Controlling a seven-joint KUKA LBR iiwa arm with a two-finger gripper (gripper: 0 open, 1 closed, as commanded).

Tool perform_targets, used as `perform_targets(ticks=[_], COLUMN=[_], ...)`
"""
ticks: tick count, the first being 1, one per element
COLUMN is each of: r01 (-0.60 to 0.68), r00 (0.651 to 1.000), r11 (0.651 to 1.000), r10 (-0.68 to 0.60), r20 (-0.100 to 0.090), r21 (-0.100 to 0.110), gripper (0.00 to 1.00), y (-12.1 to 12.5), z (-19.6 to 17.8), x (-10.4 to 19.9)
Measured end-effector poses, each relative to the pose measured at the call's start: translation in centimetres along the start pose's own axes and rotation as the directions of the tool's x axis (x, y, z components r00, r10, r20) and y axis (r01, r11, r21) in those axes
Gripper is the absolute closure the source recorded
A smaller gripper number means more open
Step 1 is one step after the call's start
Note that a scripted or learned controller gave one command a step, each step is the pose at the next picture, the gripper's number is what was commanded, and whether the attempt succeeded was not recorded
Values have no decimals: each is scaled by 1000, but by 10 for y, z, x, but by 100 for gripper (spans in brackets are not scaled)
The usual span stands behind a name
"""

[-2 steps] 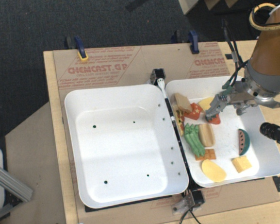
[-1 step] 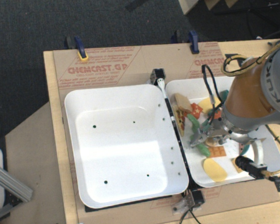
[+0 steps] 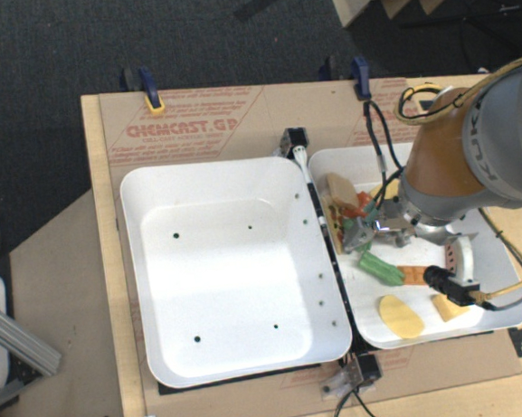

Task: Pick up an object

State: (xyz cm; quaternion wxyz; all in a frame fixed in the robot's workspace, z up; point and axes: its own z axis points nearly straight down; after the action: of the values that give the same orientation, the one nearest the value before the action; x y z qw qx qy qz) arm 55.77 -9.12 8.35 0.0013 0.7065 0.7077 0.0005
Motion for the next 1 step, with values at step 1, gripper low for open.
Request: perform_targets(ticks=[1], r01=[0], r00=[1000], r11=[1000], r10=[0], r20=[1], r21=[-2], gripper=[0], y=[52], z=[-2], x=[-17])
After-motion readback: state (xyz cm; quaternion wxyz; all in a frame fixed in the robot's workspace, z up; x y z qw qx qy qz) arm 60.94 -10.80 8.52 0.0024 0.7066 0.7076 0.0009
